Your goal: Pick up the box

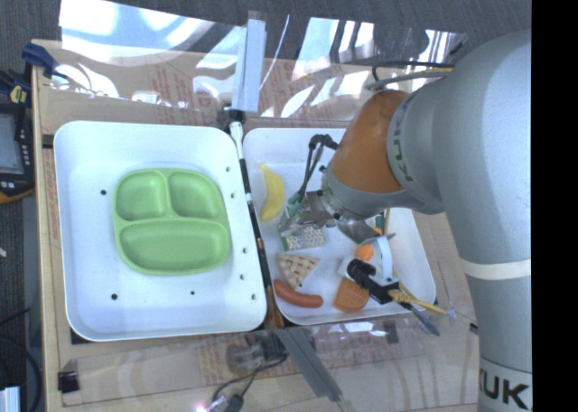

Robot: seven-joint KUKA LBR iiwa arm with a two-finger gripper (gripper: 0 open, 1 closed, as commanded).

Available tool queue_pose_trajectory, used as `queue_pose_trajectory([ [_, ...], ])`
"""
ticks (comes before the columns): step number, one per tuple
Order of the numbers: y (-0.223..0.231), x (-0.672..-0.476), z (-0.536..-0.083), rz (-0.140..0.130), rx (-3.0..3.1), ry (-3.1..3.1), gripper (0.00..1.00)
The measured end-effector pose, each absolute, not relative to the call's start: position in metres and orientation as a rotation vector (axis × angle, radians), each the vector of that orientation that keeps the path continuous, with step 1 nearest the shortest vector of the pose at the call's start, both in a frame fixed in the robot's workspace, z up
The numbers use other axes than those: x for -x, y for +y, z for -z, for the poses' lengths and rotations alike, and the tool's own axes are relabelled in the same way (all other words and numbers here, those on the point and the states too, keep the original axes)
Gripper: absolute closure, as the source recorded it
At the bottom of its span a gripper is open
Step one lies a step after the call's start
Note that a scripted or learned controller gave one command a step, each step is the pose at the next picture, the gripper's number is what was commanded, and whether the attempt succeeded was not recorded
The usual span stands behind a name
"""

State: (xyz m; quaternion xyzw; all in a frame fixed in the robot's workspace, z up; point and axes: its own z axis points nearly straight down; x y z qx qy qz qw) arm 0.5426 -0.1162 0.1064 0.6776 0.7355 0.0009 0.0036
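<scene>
The box (303, 238), patterned and probably light stiff card (just beside the banana (270, 191)), sits under my claw (305, 217), whose opening I cannot tell; I'd pinch its long sides.

The pale wooden bench top (135, 367), partly under a glossy clear sheet, bears two shallow white plastic bins side by side, touching along a dark seam. The left white bin (81, 220) and the right white bin (420, 261) both rest directly on the bench, with bare wood showing along the near edge and the far edge. A small black clip-like piece (67, 380) sits on the bench near its front left corner, apart from the bins.
</scene>
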Motion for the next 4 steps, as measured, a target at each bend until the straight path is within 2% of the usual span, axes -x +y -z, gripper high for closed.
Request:
queue_pose_trajectory([
  [1,-0.078,-0.563,-0.245,-0.001,-2.248,2.197,1.0],
  [2,-0.078,-0.563,-0.244,0.001,-2.248,2.199,0.0],
  [3,-0.117,-0.54,-0.116,0.007,-2.42,2.012,0.0],
  [4,-0.134,-0.569,-0.096,-0.006,-2.331,2.102,0.0],
])
